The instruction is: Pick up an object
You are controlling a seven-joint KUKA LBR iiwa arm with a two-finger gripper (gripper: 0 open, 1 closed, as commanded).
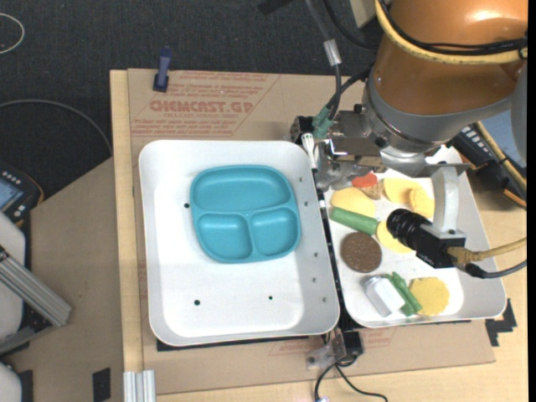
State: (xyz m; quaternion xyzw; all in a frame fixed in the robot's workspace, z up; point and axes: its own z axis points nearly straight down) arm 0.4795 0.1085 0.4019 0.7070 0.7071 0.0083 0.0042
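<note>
Gripper (339, 159) sits low at the back left corner of the right bin (479, 305), under the grey wrist; whether it is wide, narrow or holding anything cannot be told. Just beside it lie a small orange piece (366, 182) and a yellow wedge (347, 199), with a green stick (354, 219) touching the wedge. Nearer the front are a brown disc (362, 251), a grey block (381, 296) and a yellow sponge (431, 294). A blue divided plate (245, 213) rests in the left bin (234, 304).
</note>
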